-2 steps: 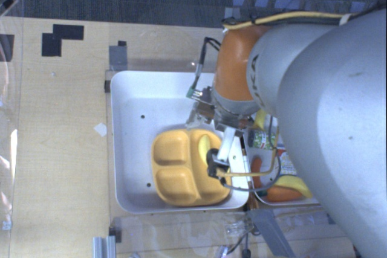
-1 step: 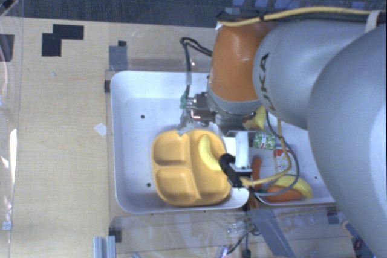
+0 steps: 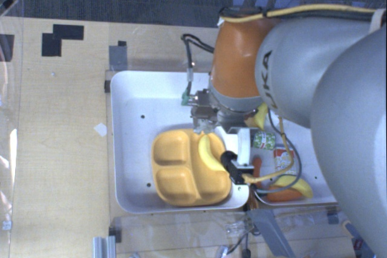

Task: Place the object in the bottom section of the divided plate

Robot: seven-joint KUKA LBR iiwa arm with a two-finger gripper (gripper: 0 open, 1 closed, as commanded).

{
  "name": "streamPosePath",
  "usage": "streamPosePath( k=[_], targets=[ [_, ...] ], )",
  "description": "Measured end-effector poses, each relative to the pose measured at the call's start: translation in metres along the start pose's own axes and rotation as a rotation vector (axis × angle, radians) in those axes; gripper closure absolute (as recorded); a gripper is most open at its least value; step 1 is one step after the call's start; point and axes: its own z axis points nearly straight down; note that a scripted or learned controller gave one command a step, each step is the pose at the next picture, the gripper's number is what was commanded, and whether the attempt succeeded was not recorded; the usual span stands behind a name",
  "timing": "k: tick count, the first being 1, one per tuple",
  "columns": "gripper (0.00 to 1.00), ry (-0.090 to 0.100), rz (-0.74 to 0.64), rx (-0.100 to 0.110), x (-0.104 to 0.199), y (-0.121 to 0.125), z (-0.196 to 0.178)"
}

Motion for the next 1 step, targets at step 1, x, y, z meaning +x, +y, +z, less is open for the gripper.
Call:
streamPosePath(
  k=[1],
  targets=[
    [0.0,0.0,0.0,0.0,0.0001,0.0,0.0]
  ],
)
